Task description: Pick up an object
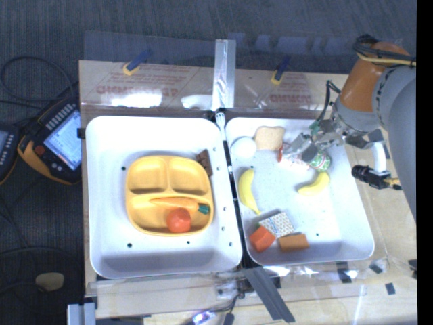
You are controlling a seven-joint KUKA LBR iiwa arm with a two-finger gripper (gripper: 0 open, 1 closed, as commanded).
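Right bin (352,239), far side: gripper (312,146) low among toys.
Jaw state cannot be told. Green can (321,161) just beside it; bananas (247,189), bread (270,138) near. Left bin (101,249) holds yellow tray (169,191).

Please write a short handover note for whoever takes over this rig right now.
Gripper: low in the right bin, far corner, over a small green item; grip unclear.
Right bin: two bananas, bread slice, white ball, orange blocks.
Left bin: yellow tray with a tomato and a carrot.
Done: nothing visibly lifted.
Left: grasp and lift one object.
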